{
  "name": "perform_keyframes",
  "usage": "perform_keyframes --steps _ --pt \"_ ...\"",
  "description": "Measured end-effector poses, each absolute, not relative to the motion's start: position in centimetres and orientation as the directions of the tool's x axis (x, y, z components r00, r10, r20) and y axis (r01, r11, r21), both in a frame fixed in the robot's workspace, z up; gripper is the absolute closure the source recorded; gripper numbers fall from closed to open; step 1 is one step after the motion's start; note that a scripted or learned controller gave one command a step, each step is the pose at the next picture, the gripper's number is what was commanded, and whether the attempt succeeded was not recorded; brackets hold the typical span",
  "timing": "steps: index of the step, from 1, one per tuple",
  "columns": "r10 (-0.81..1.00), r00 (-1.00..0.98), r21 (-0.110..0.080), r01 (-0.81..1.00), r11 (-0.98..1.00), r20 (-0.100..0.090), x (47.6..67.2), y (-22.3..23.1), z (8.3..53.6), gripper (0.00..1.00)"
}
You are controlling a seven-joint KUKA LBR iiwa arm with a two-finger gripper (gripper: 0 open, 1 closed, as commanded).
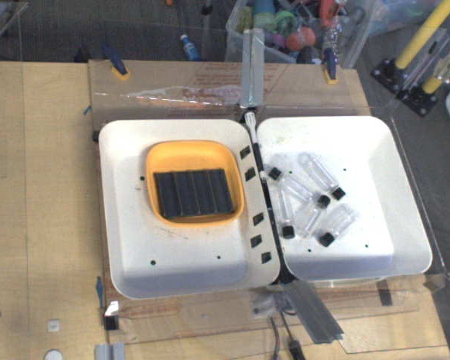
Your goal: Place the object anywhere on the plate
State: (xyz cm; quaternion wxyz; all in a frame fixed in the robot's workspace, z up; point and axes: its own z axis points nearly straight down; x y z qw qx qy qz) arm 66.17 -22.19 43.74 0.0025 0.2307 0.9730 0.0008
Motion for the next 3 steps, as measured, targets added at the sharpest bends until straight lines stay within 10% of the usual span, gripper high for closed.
perform_keyframes --steps 3 --pt "-0.301 -0.954 -0.003 -0.301 0.954 -0.010 66.80 -22.16 43.75 1.00"
